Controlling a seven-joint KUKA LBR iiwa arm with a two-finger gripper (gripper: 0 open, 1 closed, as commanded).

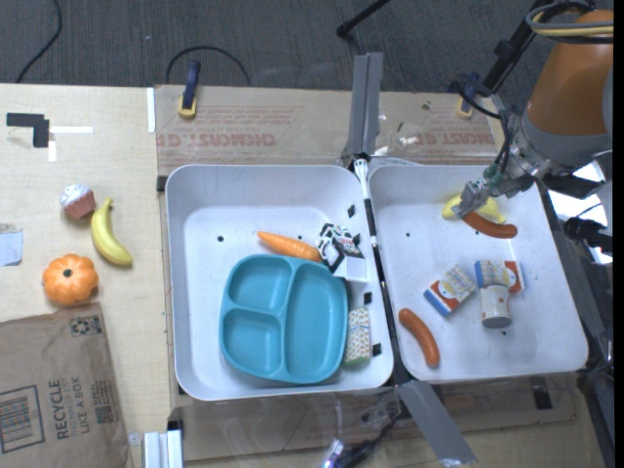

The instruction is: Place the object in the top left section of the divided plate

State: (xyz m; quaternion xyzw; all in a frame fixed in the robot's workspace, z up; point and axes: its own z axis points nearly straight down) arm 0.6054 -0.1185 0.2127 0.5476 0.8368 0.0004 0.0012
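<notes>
Taking the divided plate (284,320) as the landmark: well off to its left, outside the bins, a pumpkin (70,280), a banana (109,235) and a cupcake (77,202) lie on the bench. The teal plate itself sits in the left bin (185,291), all sections bare. A carrot (289,246) lies just beyond its far edge, and a small packet (358,333) touches its right side. To the plate's right, in the right bin (561,291), lie a sausage (419,337), a small carton (449,291) and a can (496,305). Farthest right and up from the plate, the gripper (481,195) is low over a yellow object (458,208) and a second sausage (489,226); nothing is visibly between its fingers.

This looks like the picking step. Next comes a secure grasp, a lift, and a carry left to the plate's top left section.
</notes>
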